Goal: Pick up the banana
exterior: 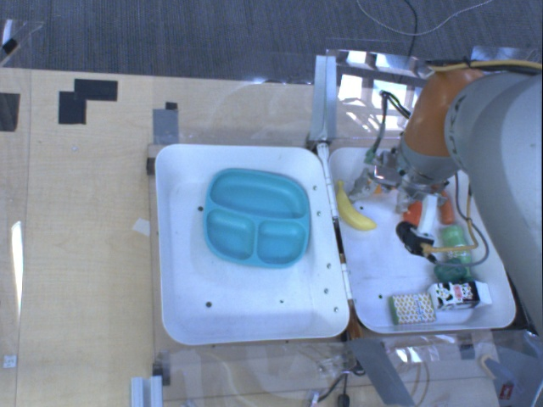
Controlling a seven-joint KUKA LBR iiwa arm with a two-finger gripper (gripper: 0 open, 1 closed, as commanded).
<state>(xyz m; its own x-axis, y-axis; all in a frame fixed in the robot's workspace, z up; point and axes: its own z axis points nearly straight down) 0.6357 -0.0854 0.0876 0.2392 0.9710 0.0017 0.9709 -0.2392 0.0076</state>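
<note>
Camera view: banana (353,211) lies flat in the right bin (377,270), tight against the wall it shares with the left bin (182,303). The curve runs along that wall.

Hand (367,183) sits just beside the banana's far end, close, with nothing visibly in it. Can't tell if the hand is open or closed, since the arm (479,142) hides most of it from this angle. Reads as the approach step, banana not yet lifted.

The wall is the constraint. There's little room on that side, so my guess is the grasp has to come across the banana's narrow width.

Clutter: orange thing (411,213), green thing (454,236), patterned box (413,309) and black-and-white carton (458,295). All of it is bunched on the bin's right and near side, apart from the banana, so it shouldn't interfere.

Blue divided plate (254,219) sits in the left bin, not involved.
</note>
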